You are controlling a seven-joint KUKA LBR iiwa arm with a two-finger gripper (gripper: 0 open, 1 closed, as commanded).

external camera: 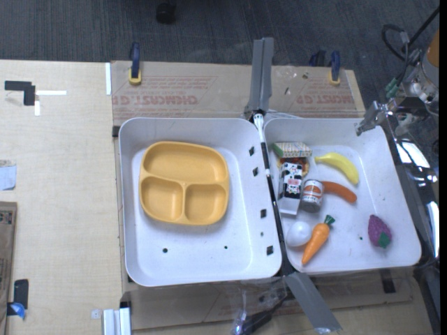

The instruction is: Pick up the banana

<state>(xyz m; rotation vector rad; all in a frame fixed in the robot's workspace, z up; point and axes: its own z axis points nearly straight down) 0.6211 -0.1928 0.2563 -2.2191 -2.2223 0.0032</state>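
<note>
Looking down over the tabletop [56,187], I see two shallow white bins side by side. The left bin [202,257] carries a yellow divided plate [185,183] with three compartments, sitting toward its upper left part.

The banana [339,165] lies in the right bin [363,250], in its upper half, curving from upper left down to the right. Just below it, nearly touching, is an orange-red carrot-like piece [339,190]. Left of the banana lies a small packet with a green and white top [292,149], and below that a black-and-white carton [292,181] against the bin's left wall. A small can with a red label [311,195] stands just beside the carton. Lower down, a white egg [298,233] touches an orange carrot with a green top [316,239], which lies tilted. A purple fruit [380,230] rests alone near the bin's right side.

At the upper right corner of the right bin, the arm's wrist and pincer [370,121] hang over the bin's rim, well apart from the banana. Cables and metal parts crowd that area, and I cannot tell whether the pincer is released or clenched. Nothing shows in its grip.

Behind the bins lies brown cardboard [188,89] held by blue clamps [134,65].
</note>
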